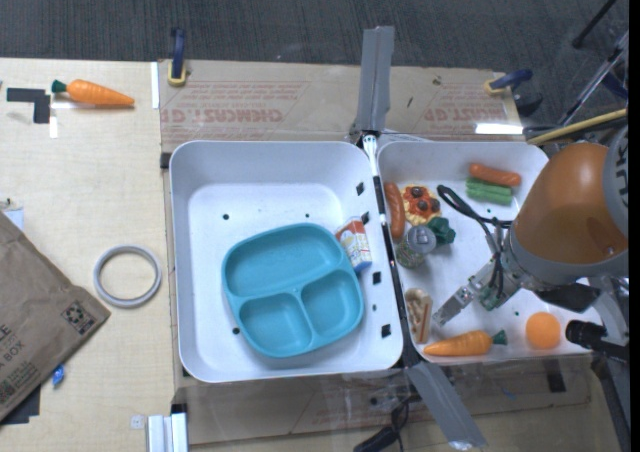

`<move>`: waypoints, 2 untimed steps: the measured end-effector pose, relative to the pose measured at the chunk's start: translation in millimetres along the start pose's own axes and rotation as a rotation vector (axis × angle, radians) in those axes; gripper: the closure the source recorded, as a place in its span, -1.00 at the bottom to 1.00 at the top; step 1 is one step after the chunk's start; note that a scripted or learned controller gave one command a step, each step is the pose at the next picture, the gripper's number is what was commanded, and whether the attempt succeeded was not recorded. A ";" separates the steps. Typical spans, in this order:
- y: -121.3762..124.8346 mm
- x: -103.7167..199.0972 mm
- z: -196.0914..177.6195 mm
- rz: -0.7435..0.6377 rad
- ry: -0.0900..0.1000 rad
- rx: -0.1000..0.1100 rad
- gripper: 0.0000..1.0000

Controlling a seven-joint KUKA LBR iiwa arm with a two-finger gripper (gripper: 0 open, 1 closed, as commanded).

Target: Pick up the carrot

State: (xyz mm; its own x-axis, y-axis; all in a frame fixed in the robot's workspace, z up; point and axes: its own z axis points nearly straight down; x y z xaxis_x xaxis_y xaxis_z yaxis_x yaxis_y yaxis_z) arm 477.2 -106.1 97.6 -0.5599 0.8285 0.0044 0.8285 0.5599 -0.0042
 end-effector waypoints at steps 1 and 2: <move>-52.1 -78.6 8.6 -0.001 -0.003 -0.003 -1.00; -1.9 -4.5 9.0 0.071 -0.001 -0.002 -1.00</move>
State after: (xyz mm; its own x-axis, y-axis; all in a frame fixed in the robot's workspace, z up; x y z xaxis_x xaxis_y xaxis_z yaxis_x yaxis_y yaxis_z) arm 478.0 -110.9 88.6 -0.4999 0.8661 0.0033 0.8661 0.4999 -0.0026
